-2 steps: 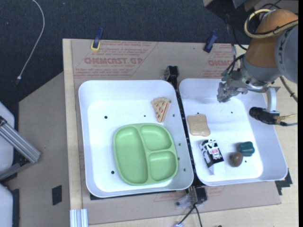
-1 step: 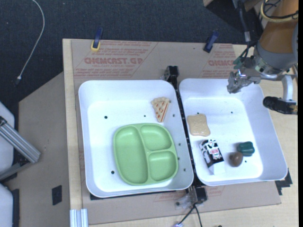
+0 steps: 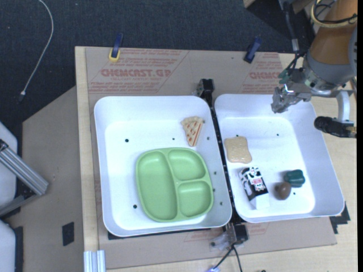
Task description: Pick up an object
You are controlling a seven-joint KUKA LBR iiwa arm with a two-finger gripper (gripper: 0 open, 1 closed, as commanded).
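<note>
**Above the right bin's far edge**

Here the tool hangs over the far rim of the right bin, nothing between its fingers; whether they are apart cannot be told. In that bin lie bread, a carton, a brown ball and a teal piece. The left bin holds a green tray and a wedge.

A robotics lab: two white bins sit clamped on a cardboard-covered bench with blue clamps, loose cable trails over dark carpet, and an aluminium extrusion frame stands at the left.
</note>
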